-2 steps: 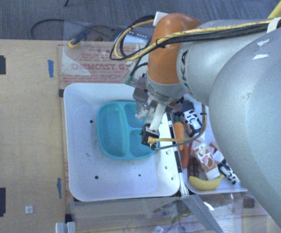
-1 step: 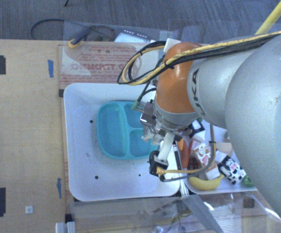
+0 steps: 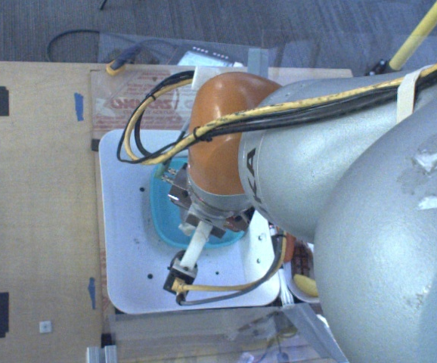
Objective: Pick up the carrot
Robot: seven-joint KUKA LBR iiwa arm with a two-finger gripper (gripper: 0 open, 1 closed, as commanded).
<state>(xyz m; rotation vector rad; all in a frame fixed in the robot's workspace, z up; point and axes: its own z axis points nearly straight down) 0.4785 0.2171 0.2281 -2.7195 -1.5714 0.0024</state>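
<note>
My gripper (image 3: 178, 189) hangs below the orange wrist band, low over a teal-blue dish (image 3: 164, 219) in the left white bin (image 3: 124, 203). The wrist and the grey arm cover most of the dish and the bin's right half. Whatever lies under the gripper is hidden by the arm.
In the right bin, at the arm's lower edge, a yellow rounded thing (image 3: 306, 284) and a brown ridged thing (image 3: 302, 259) peek out. Bare white floor of the left bin lies left of and in front of the dish. The wooden bench (image 3: 37, 203) extends to the left.
</note>
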